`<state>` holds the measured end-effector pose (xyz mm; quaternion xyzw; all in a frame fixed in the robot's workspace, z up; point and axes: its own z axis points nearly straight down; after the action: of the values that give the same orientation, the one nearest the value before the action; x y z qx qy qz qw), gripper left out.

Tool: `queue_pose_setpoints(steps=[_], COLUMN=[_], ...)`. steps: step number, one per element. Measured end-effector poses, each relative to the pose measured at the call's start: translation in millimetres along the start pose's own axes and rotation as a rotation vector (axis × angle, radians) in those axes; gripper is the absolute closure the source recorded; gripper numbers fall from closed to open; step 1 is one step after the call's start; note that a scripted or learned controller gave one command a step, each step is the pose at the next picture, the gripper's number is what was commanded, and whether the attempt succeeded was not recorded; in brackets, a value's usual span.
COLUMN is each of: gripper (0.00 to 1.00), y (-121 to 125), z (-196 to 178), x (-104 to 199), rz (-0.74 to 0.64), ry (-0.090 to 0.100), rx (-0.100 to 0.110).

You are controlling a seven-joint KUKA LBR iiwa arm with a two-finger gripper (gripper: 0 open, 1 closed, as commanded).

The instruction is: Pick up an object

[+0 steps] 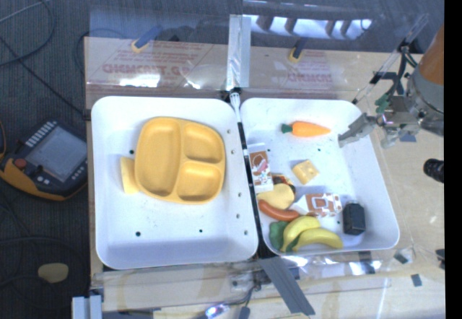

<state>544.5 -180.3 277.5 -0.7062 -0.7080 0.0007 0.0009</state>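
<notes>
The right bin (375, 166) holds several toy foods. An orange carrot (307, 129) lies at the back, with a pale cheese cube (304, 170) in the middle. A printed snack packet (260, 166) lies by the left wall. Near the front are a yellow fruit (278, 196), a red sausage (279, 212), a red-and-white packet (323, 203), a black block (353, 218) and bananas (310, 234). My gripper (375, 136) hovers over the bin's right rim, right of the carrot. It is open, with nothing between its fingers.
The left bin (115, 231) carries a yellow divided plate (179, 159) with a pale yellow piece (128, 175) tucked under its left edge. A handheld controller (50, 159) lies on the floor at left. Clear plastic walls stand behind both bins.
</notes>
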Motion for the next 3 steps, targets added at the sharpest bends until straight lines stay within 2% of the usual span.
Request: queue_pose_setpoints(steps=[1,2,3], gripper=[0.0,0.0,1.0], y=[61,124,120], z=[88,181,176], x=[39,50,49], rz=[0.083,0.208,0.21], ry=[-0.001,-0.003,-0.008], rx=[0.001,0.0,0.015])
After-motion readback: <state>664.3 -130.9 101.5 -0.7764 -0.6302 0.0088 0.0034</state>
